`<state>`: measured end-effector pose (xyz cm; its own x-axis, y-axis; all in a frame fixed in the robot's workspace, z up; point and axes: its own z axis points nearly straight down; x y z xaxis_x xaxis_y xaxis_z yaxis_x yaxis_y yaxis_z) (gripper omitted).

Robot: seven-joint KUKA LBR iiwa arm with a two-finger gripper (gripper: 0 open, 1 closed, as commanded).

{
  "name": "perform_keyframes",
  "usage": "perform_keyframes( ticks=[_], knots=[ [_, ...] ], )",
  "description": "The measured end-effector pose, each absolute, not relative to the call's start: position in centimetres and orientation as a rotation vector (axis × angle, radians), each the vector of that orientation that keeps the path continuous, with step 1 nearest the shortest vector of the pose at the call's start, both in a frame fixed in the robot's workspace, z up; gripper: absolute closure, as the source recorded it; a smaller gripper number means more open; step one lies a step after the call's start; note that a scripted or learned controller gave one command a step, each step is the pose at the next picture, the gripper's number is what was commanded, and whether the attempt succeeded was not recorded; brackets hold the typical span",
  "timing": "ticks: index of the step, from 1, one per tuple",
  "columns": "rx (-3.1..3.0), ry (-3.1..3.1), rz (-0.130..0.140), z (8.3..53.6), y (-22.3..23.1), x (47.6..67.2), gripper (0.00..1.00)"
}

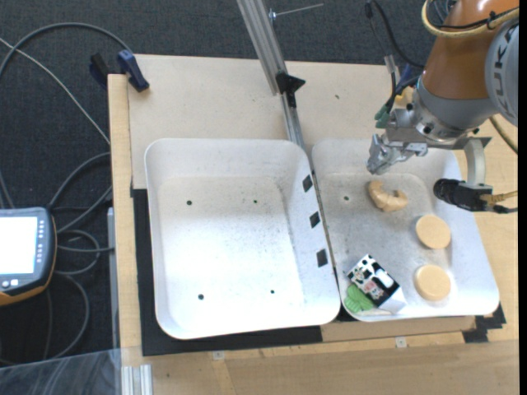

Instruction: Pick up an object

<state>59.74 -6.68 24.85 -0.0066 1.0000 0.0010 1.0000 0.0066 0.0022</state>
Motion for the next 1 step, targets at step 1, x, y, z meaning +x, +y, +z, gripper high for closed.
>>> perform_keyframes(
  ticks=[1],
  knots=[
    [2.213,2.230,0.005,24.51,-0.91,62.21,1.00]
  ],
)
